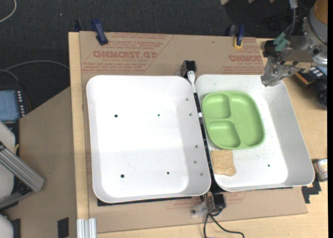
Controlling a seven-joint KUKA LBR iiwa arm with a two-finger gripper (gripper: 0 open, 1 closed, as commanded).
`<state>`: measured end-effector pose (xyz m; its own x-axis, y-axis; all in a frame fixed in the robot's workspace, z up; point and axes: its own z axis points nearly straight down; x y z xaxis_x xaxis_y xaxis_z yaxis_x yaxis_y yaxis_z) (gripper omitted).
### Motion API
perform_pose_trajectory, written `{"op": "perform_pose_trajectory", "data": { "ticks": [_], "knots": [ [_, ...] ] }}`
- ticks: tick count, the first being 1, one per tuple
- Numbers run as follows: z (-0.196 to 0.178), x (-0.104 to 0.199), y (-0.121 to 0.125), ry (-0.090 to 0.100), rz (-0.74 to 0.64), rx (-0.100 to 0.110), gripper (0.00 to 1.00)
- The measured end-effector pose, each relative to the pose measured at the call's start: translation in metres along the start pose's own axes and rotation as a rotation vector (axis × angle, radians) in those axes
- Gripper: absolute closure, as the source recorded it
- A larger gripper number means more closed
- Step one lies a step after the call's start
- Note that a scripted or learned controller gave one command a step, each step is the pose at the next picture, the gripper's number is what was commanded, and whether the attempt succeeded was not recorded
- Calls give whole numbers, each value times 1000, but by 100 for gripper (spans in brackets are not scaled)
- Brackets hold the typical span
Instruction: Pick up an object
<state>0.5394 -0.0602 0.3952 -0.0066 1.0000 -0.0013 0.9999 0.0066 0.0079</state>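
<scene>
A green divided plate [232, 120] lies in the right bin [283, 143], toward its left side. Just below the plate, a tan cracker-like piece [223, 162] rests at the bin's front left. My gripper [272, 77] hangs over the right bin's far right corner, up and to the right of the plate and apart from it. I see nothing between its fingers.
The left bin [140, 180] sits beside the right one on a cardboard-covered bench [130, 52]. Blue and yellow clamps [99, 31] hold the board's far edge. Cables and a black fitting [189, 68] sit between the bins at the back.
</scene>
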Motion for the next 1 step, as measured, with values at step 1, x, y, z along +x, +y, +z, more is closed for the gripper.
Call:
{"op": "perform_pose_trajectory", "data": {
  "ticks": [1],
  "knots": [
    [67, 42, 83, 1, 1, 7, 100]
  ]
}}
